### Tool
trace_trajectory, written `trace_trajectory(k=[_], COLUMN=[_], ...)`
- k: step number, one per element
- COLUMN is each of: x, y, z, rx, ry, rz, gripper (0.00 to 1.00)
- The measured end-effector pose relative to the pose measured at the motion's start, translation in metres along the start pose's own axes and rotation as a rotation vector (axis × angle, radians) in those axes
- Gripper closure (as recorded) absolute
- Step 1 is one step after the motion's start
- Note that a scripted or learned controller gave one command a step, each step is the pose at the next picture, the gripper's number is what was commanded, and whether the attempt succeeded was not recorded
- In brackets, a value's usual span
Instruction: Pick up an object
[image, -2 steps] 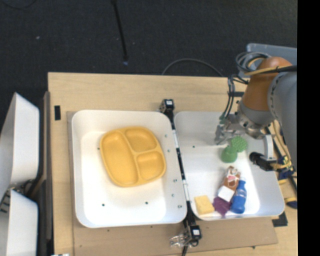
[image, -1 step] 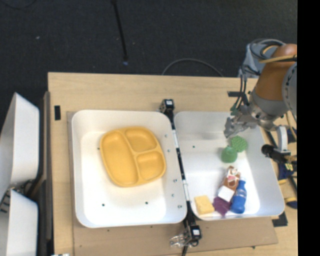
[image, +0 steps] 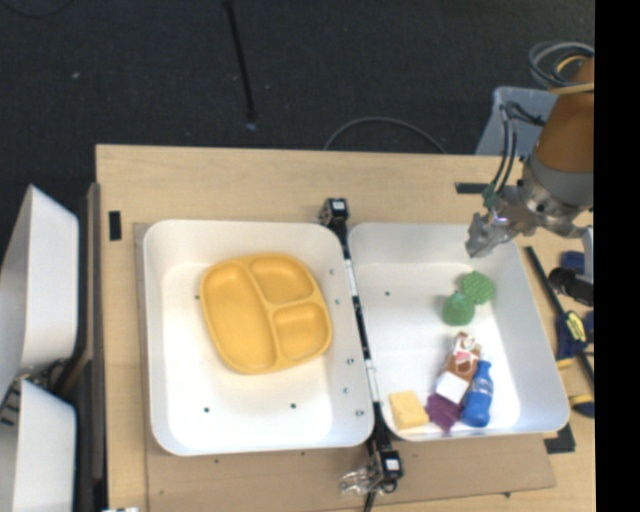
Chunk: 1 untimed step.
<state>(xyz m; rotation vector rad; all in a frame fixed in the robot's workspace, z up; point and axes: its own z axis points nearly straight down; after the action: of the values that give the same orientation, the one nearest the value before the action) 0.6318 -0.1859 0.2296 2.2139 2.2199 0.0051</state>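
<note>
Seen from above: two shallow white bins side by side on a wooden bench. In the left bin (image: 170, 400), a smooth yellow plastic tray (image: 266, 312) with three rounded compartments. In the right bin (image: 400, 330), a knobbly green toy (image: 467, 298), a small brown-and-white figure (image: 463, 357), a blue bottle (image: 479, 394), a purple block (image: 441, 411) and a yellow sponge-like square (image: 407, 409). Reaching in from the right, tilted down over the far right corner, gripper (image: 482, 240) just above the green toy, nothing held; open or closed, cannot tell.

A bumpy green toy (image: 467, 298) lies in the right bin (image: 400, 340). A blue bottle (image: 479, 393) lies at the lower right.
</note>
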Motion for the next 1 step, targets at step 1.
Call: trace_trajectory(k=[1], x=[-0.0015], y=[0.0010], z=[-0.0300], rx=[0.002], ry=[0.001], rz=[0.000], gripper=[1.00])
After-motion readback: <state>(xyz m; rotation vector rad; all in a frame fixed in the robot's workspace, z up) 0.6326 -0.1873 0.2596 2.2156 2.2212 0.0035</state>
